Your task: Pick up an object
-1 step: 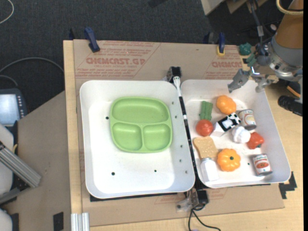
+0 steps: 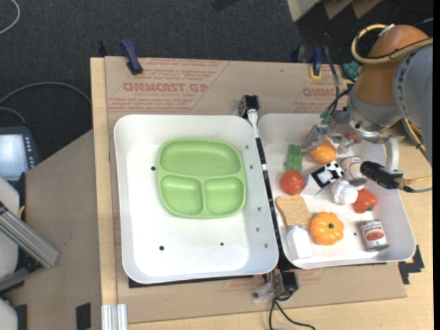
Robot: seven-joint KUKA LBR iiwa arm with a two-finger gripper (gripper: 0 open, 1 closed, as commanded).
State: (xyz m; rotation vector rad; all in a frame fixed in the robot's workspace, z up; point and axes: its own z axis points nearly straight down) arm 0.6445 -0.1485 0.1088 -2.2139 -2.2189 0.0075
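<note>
Orange fruit (image 2: 322,152): one, directly under the gripper (image 2: 323,140), in the right bin (image 2: 405,236) | gripper: grip state cannot be told | below gripper: one pumpkin (image 2: 326,228), one bread slice (image 2: 293,210), two tomatoes (image 2: 292,182), one can (image 2: 373,234) | far left of gripper: one green tray (image 2: 201,177) in left bin (image 2: 137,239).

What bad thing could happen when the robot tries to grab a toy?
The toys lie crowded in the right bin, so the gripper, down by the orange toy, might bump the green one or the tomato. Round toys, such as the pumpkin, may roll away.
</note>
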